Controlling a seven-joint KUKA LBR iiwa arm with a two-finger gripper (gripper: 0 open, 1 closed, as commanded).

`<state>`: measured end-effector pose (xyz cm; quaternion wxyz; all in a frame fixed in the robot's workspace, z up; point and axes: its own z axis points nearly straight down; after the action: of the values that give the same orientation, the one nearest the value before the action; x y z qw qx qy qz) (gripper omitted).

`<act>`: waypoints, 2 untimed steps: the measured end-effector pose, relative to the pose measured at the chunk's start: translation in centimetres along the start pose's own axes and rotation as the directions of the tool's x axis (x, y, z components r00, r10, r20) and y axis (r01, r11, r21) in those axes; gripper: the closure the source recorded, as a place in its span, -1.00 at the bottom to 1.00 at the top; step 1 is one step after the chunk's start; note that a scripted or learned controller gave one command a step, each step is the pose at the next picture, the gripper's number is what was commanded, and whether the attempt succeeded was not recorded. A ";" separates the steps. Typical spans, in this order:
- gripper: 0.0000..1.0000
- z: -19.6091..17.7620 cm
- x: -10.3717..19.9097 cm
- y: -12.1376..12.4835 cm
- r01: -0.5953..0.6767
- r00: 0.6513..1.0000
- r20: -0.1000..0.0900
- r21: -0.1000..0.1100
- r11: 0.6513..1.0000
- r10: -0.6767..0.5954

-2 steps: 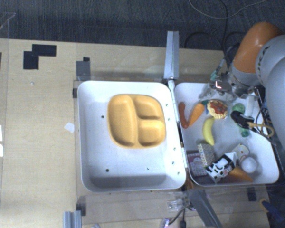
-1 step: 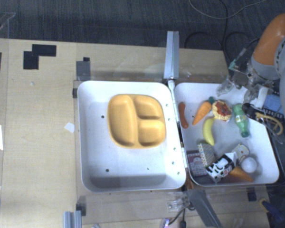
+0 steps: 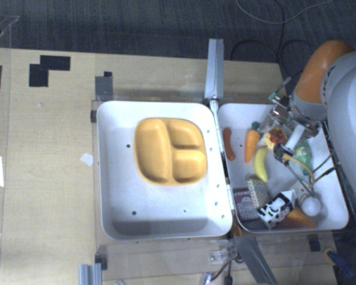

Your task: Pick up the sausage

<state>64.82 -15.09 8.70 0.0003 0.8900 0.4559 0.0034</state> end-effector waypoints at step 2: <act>1.00 -15.5 7.8 -3.4 -0.121 0.993 0.002 -0.001 0.993 0.121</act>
<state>66.54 -6.81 24.24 0.0009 0.9161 0.4009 0.0028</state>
